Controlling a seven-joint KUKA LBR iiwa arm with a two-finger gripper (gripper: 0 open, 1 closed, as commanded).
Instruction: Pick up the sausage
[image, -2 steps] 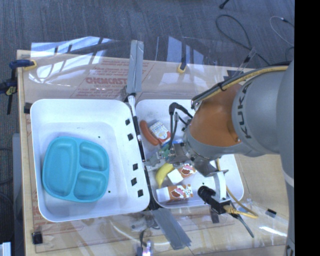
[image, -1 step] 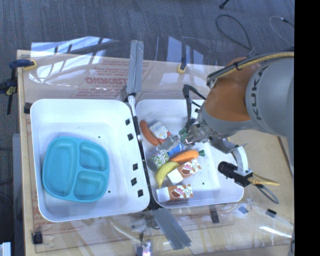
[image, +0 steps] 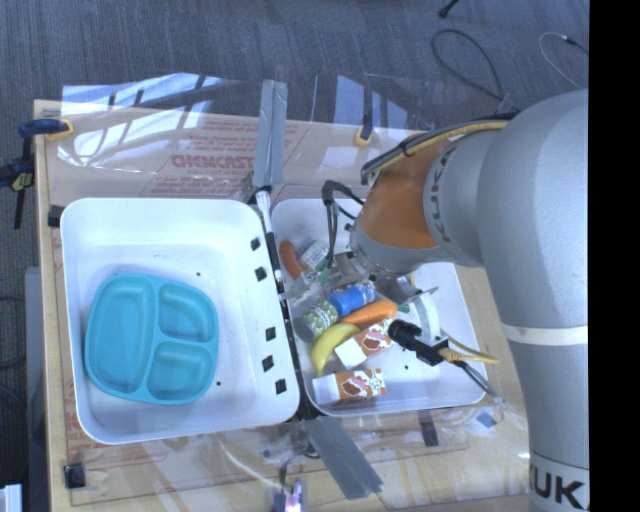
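Observation:
The sausage (image: 289, 259) is a short reddish-brown piece lying against the left wall of the right bin (image: 455, 300), near its far corner. My gripper (image: 332, 264) hangs low in that bin just to the right of the sausage, under the orange band of the wrist. The wrist covers much of the gripper, and nothing shows between it and the sausage.
Crowded beside the gripper are a blue can (image: 351, 298), a carrot (image: 368, 313), a banana (image: 329, 346), a green patterned can (image: 320, 320) and two small red-and-white packets (image: 361, 383). The left bin (image: 150, 225) holds a blue divided tray (image: 150, 340).

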